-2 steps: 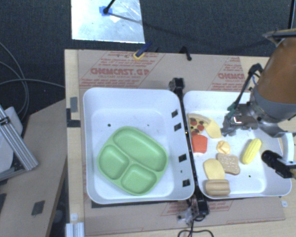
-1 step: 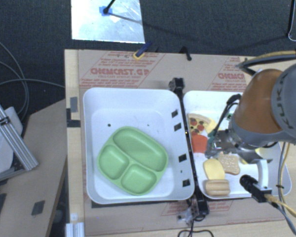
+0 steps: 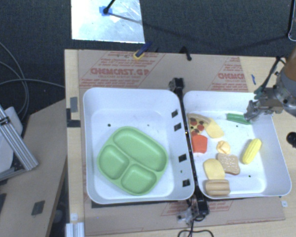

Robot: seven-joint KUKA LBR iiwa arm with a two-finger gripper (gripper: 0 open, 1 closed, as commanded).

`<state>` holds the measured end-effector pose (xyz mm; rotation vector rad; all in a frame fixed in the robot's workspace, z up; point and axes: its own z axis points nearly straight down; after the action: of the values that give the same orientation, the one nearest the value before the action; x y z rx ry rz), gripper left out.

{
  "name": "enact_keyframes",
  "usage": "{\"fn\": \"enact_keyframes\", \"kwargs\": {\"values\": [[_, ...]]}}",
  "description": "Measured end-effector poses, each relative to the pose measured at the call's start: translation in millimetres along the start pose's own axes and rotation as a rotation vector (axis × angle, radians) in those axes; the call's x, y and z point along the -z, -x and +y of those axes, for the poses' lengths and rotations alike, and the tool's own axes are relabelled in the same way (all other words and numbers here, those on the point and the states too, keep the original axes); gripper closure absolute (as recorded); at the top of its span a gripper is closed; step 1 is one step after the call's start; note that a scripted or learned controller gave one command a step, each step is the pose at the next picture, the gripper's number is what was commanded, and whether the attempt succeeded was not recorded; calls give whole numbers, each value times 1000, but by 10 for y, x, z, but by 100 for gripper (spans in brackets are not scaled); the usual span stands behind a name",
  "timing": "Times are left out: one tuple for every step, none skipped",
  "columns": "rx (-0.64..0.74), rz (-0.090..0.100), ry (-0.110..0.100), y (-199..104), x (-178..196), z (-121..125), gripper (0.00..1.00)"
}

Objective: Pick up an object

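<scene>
gripper (image 3: 251, 111) hovers at the right bin's (image 3: 278, 147) far edge, just beside a green bean (image 3: 235, 117). can't tell its state. corn cob (image 3: 251, 150) lies near.

The arm (image 3: 292, 78) comes in from the right edge of the camera view, its grey body bent downward and leftward, with a strip of orange showing near the top right. At its end the gripper (image 3: 251, 111) hangs low, pointing down and to the left. The wrist just above it is a bulky grey block.
</scene>
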<state>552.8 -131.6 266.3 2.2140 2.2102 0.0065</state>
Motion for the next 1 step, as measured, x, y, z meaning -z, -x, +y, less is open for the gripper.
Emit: {"fn": "enact_keyframes", "kwargs": {"values": [[8,8,-14,-731,-515,-330,100]]}}
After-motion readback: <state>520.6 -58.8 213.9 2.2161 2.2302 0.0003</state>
